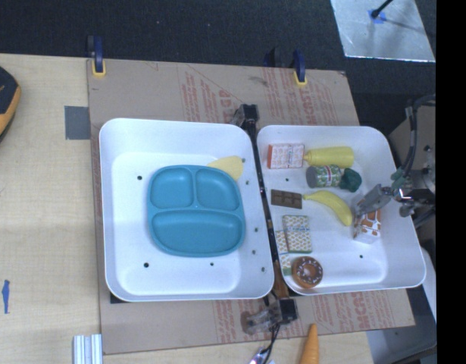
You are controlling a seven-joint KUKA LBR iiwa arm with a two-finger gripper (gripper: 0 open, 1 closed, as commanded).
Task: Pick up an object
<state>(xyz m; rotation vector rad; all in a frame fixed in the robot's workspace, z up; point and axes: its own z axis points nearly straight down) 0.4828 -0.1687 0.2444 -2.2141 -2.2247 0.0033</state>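
Two shallow white bins sat side by side on a cardboard-covered bench. The left bin (pixel 119 271) held one blue divided plate (pixel 195 209) and one yellow piece (pixel 228 165) at the plate's far right corner, with bare floor around them.

The right bin (pixel 399 268) held a red-and-white box (pixel 285 156), a yellow bottle (pixel 330 156), a green can (pixel 333 177), a banana (pixel 331 205), a brown bar (pixel 286 199), a checked packet (pixel 297 233) and a doughnut (pixel 307 271). Its near right corner lay open.

The gripper (pixel 369 207) hung by the right edge, directly over a small orange-and-white carton (pixel 369 226). Whether its fingers were open or gripping could not be told.
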